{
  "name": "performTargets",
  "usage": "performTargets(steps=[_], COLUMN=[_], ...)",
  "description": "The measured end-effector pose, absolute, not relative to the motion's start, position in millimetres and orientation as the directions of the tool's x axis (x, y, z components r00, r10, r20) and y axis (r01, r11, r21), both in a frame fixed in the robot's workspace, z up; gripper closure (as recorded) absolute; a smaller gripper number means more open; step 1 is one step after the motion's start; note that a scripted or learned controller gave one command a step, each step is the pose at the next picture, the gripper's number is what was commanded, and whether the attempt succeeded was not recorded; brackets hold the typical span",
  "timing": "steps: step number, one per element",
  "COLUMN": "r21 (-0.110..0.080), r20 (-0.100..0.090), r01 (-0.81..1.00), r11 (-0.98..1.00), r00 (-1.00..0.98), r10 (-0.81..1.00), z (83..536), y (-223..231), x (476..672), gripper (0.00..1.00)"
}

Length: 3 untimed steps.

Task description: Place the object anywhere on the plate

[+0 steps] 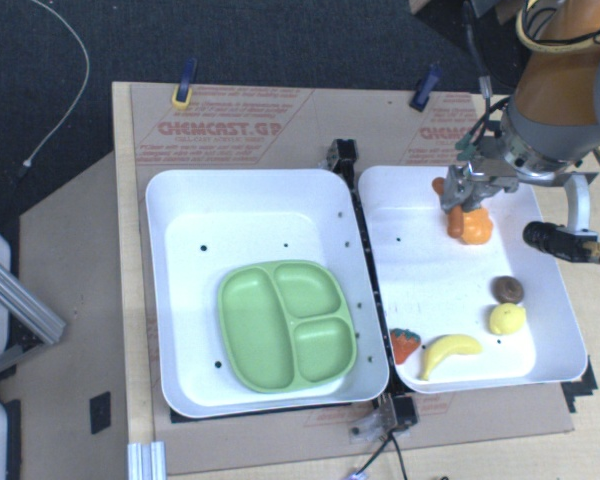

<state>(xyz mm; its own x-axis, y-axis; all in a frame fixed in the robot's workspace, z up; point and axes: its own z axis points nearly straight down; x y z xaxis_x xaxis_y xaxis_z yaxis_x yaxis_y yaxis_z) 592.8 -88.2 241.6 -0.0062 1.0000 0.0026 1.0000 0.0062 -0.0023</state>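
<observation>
- Tool (467, 200): positioned over the right bin's (540, 368) far end, directly above the orange object (471, 225); finger state and grip cannot be determined.
- Green plate (285, 324): in the left bin (170, 268).

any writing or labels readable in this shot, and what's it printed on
"CHEMCAST GP", red print on the brown protective sheet under the bins, behind the left bin.
Partial repeat of the same red print behind the right bin, cut off by the arm; unreadable.
Smaller red lines around the logo: too blurred to read.
No text legible on the plate or fruit.
</observation>
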Motion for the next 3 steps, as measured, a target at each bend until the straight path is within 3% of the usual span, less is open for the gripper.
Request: performTargets(steps=[1,3], r21=[-0.002,-0.004], r20=[0.002,0.002], r01=[1.0,1.0], r11=[0.006,0.004], r00=[-0.006,-0.004], r10=[1.0,1.0], z=[243,233], y=[-36,55], x=[595.0,565.6], gripper=[1.0,1.0])
